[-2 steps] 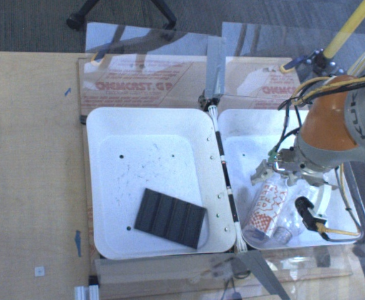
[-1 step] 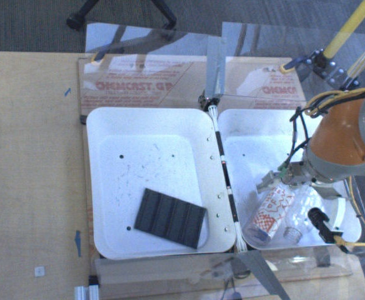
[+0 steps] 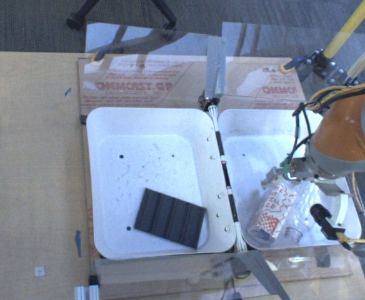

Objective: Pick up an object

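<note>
Two shallow white bins are set side by side on the desk, their inner rims touching along a dark seam. The arm is seen reaching in from the right, above the right bin. Its orange band is held over that bin's right side, and the wrist is bent downward and to the left, so that the end effector is pointed toward the middle of the bin floor. The end effector is poised at the upper end of a red-and-white cup, very close to it or touching it; contact cannot be judged from this angle. Whether the end effector is released or clenched cannot be told, and nothing is clearly shown to be grasped.

The red-and-white cup is laid on its side in the lower half of the right bin, tilted, with its open mouth turned toward the near-left corner. A clear plastic item is laid just beside it on the right, touching it. In the left bin a dark ribbed block is laid flat near the front edge, turned at a slight angle, well apart from the arm. Behind both bins, clear panels with red lettering are stood upright
</note>
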Robot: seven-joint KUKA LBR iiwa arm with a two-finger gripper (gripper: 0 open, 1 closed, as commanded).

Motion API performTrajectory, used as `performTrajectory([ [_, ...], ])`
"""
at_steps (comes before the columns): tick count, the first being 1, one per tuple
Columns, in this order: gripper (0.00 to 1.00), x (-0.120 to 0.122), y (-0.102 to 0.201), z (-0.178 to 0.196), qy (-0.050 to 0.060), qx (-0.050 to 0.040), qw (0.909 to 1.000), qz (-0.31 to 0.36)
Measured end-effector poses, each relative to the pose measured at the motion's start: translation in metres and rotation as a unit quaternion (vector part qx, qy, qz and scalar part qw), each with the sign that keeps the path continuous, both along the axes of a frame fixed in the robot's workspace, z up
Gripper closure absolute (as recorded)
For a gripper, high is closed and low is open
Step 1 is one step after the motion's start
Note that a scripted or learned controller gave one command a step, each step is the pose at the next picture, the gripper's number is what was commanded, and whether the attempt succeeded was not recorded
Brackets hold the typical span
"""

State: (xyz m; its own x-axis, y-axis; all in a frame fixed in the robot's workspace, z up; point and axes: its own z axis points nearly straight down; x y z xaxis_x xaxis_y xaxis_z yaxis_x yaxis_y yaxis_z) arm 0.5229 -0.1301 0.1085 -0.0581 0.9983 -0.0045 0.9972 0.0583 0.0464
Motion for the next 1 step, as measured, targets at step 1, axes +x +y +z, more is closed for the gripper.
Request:
performTrajectory([
  [1,1.00,0.0508,0.0745,0.0755,0.024,0.0014,0.9992,-0.033],
])
